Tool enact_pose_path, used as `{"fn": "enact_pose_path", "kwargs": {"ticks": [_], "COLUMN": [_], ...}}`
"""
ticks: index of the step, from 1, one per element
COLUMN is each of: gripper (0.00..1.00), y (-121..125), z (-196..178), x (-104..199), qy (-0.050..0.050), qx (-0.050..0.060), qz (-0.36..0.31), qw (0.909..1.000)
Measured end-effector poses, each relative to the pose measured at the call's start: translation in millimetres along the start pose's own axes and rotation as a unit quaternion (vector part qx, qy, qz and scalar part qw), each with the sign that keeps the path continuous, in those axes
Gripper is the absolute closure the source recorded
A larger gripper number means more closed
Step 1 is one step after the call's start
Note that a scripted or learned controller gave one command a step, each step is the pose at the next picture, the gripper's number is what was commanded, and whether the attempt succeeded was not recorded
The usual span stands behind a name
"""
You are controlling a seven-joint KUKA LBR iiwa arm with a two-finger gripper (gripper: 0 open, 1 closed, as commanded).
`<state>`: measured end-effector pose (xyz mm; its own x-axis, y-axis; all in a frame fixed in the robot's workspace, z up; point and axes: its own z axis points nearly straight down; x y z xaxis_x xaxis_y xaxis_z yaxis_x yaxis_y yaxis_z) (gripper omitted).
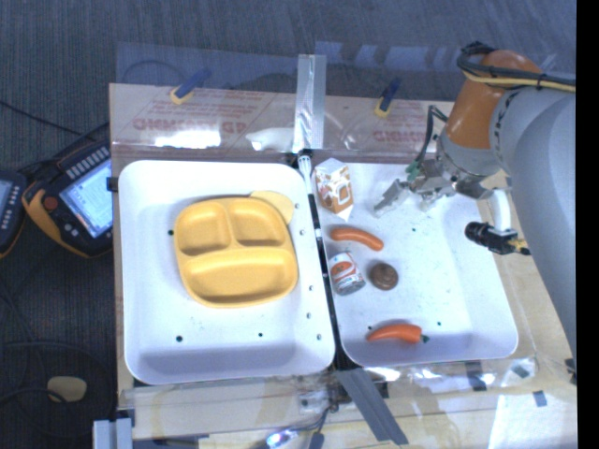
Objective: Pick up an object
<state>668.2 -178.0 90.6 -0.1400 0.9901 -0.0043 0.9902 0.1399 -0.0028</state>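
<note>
The right bin [468, 288] holds several small items. A small white and orange carton [334, 187] stands at its back left. In front of it lies an orange sausage [357, 238], then a small can [345, 274] on its side beside a brown round piece [383, 275]. An orange carrot [396, 333] lies near the front wall. My gripper [404, 201] hangs over the back of this bin, right of the carton and apart from it. Its fingers [386, 200] are spread, with nothing between them.
The left bin [150, 325] carries a yellow divided tray [237, 249] with a yellow plate edge [274, 200] showing behind it. A metal divider post [310, 101] and clear panels stand at the back. An orange teach pendant [70, 199] lies left of the bench.
</note>
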Motion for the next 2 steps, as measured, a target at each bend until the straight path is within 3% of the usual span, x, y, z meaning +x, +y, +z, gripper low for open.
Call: {"fn": "enact_pose_path", "kwargs": {"ticks": [1,2], "gripper": [0.0,0.0], "y": [1,-23], "z": [3,-37], "x": [16,62], "qy": [-0.002,0.001], "qx": [-0.004,0.0], "qz": [-0.066,-0.108], "qw": [0.9978,0.9942]}}
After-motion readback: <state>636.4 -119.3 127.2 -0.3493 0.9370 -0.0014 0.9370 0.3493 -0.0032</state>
